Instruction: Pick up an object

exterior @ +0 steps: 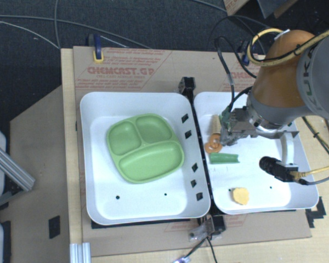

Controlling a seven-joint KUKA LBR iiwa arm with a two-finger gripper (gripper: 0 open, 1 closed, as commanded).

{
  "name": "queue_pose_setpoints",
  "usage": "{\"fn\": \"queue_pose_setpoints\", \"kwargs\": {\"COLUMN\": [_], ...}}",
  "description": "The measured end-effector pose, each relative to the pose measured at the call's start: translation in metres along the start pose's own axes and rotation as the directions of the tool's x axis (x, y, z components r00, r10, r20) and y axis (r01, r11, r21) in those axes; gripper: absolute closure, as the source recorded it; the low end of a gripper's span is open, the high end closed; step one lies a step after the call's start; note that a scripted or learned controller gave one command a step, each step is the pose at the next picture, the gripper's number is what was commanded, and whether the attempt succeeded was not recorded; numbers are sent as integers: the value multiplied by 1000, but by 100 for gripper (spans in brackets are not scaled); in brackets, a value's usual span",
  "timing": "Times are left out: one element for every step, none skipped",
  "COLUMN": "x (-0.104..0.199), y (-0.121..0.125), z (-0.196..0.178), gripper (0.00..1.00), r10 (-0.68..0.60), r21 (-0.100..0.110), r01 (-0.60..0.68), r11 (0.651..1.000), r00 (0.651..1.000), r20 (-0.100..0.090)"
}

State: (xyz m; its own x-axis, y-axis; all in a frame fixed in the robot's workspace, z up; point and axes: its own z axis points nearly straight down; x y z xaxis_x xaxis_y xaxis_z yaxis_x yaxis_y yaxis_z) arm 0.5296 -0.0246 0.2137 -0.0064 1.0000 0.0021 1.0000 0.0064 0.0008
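orange ring (212, 145) is lying in the right bin (263, 201), near the middle of the frame, just above a green stick (225, 158). the claw (228, 137) is hanging right beside the ring; i cannot tell its grip. it should be going straight down over the ring, staying away from the bin wall.

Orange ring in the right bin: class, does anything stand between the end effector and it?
Nothing visible does. The end effector sits low in the right bin, right beside the orange ring. The green piece lies just below the ring, and the yellow piece lies further toward the bin's near edge.
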Motion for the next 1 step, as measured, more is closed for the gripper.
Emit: {"fn": "queue_pose_setpoints", "kwargs": {"x": [57], "y": [0], "z": [-15], "gripper": [100], "r10": [-1], "r21": [-1], "r01": [1], "r11": [1000], "r00": [1000], "r20": [0]}}
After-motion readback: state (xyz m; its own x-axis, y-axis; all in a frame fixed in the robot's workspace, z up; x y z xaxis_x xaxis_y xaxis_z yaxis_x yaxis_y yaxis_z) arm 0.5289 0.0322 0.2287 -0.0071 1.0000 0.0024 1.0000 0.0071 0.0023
